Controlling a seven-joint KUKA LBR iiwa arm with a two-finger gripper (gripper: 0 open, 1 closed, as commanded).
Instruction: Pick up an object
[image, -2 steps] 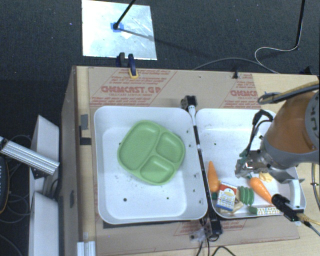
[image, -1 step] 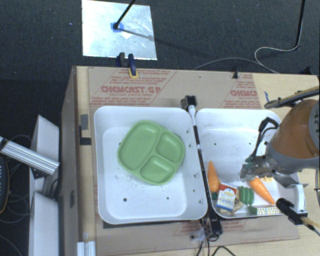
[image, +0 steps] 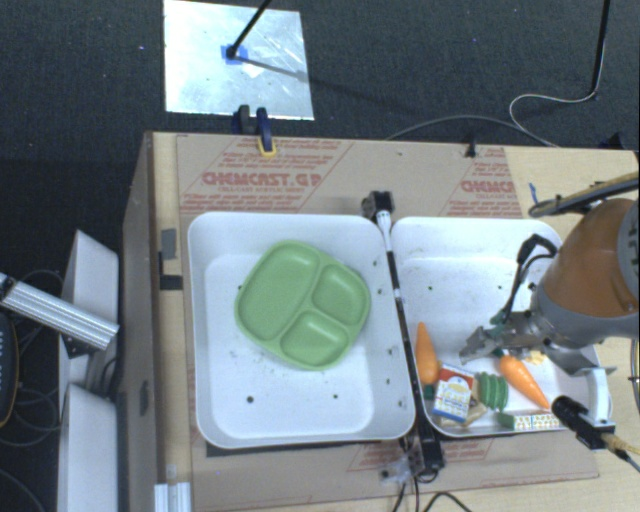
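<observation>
Crowded corner, open floor: the pincer (image: 487, 342) hangs low over the right bin (image: 455, 250), hemmed in by toys on its near side.

Just toward the front edge from the pincer lie a carrot (image: 524, 381), a green toy (image: 492, 389) and a small printed box (image: 452, 395), packed close together; a second carrot (image: 426, 353) lies off to its left against the divider (image: 395, 290). Beyond the pincer, toward the bin's far wall, the white floor is bare and open. Farther left, past the divider, a green sectioned plate (image: 303, 304) takes up the middle of the left bin (image: 215, 330), with free strips along that bin's walls.
</observation>
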